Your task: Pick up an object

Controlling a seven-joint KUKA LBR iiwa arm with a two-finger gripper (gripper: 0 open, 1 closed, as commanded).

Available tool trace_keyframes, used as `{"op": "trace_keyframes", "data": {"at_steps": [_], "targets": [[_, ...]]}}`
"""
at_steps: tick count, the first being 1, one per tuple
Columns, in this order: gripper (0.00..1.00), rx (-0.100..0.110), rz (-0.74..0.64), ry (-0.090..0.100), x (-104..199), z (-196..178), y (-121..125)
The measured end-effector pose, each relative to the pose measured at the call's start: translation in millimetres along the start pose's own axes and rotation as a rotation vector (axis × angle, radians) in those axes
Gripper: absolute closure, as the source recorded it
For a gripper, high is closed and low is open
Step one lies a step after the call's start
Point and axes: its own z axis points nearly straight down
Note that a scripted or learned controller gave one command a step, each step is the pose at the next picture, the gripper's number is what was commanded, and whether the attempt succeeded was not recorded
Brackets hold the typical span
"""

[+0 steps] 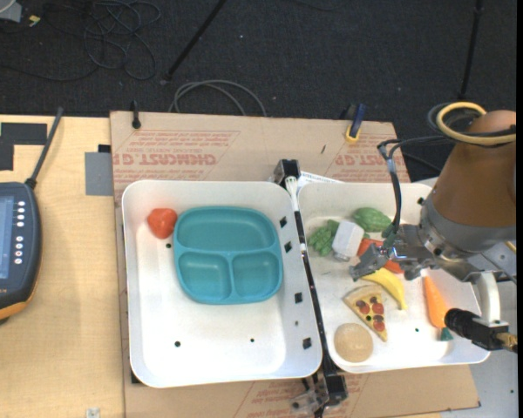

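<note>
We look down on a worktop point(61, 355) bearing two shallow white bins. In the left bin point(157, 338) sit a teal three-compartment plastic tray point(227, 255) and, just beside its upper left corner, a small red tomato-like toy point(162, 222). The right bin point(410, 338) is crowded: green leafy toys point(373, 219), a white block point(347, 239), a yellow toy banana point(390, 286), a toy pizza slice point(369, 306), a round tan cookie-like disc point(354, 342) and an orange toy carrot point(434, 301). The grey arm's tool point(379, 259) hangs low among them, just above the banana; we cannot tell whether it grips anything. Mirrored red print on the cardboard underlay point(183, 151) cannot be read.
</note>
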Motion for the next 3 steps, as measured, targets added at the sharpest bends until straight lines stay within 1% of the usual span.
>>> {"op": "trace_keyframes", "data": {"at_steps": [1,2,3], "targets": [[0.0,0.003,0.001,0.0,-28,50,-6],[0.0,0.003,0.002,0.002,-4,82,-26],[0.0,-0.021,-0.005,-0.006,-26,13,127]]}}
